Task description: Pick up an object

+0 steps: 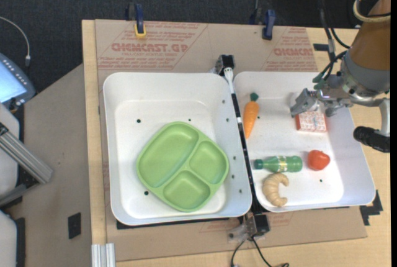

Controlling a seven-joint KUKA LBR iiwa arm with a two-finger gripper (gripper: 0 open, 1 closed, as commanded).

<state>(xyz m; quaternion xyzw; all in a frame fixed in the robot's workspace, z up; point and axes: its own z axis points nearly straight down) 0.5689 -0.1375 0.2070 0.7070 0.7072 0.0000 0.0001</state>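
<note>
- The hand point(316, 103) hangs at the right of the frame, low over a small red-and-white box point(311, 122) in the right bin point(353, 191); whether it is released or clenched, I cannot tell.
- The box looks light and stiff (probably card), best pinched across its short sides.
- The same bin also holds a carrot point(250, 117), a green bottle point(279, 164), a tomato point(318, 160) and a croissant point(276, 189), all apart from one another.
- The left bin point(118, 135) holds a green divided plate point(182, 166), lying flat.
</note>
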